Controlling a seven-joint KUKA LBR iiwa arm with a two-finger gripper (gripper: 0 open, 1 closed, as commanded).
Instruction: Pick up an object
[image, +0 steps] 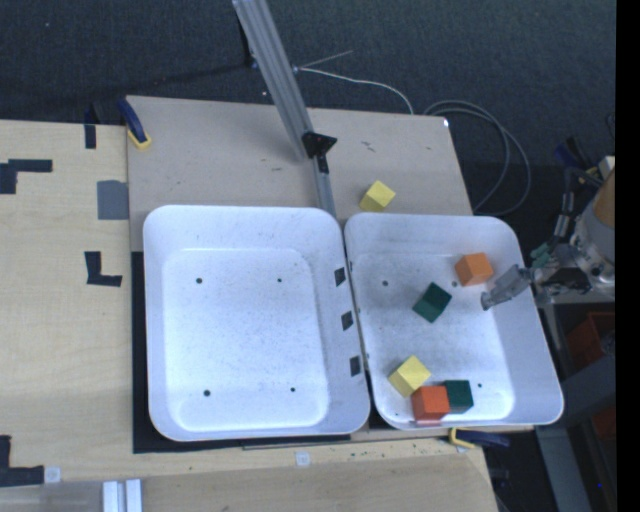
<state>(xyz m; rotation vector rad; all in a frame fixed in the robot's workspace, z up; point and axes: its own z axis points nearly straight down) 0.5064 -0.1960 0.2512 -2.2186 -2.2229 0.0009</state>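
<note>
The right bin (500, 240) holds several small blocks. An orange block (474, 268) lies near its far right side, with a dark green block (432, 302) just left of and below it. At the near edge sit a yellow block (409, 375), an orange-red block (430, 402) and a green block (459, 394), close together. My gripper (505, 287) reaches in over the right rim, just right of and below the orange block, with nothing visibly held.
The left bin (160, 300) stands beside the right one. A loose yellow block (377, 195) lies on the bench behind the bins. A grey metal pole (285, 85) slants down to the bins' far joint. Cables (480, 120) lie at the back right.
</note>
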